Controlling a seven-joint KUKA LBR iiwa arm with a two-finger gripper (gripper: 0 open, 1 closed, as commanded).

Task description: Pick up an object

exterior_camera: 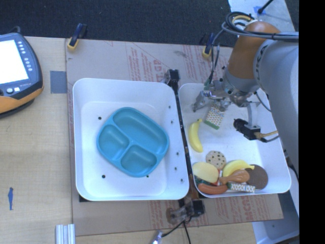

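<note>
My gripper [217, 101] hangs over the back of the right bin [278, 151], its two fingers spread apart. Just in front of it, touching or nearly touching the fingertips, lies a small speckled rectangular piece [215, 117] with a green end. I see nothing clamped between the fingers. A yellow banana [195, 135] lies near the bin's left wall. At the bin's front sits a heap: a chocolate-chip cookie [216, 159], a second banana [237, 165], a brown disc [259, 176], a bun-like piece [205, 172] and a hot dog [213, 189].
The left bin [86, 182] holds a blue divided plate [133, 141]. A black divider rail [181, 131] runs between the bins. A teach pendant [15, 70] lies at the far left of the bench. A black cable connector [248, 128] hangs beside the arm.
</note>
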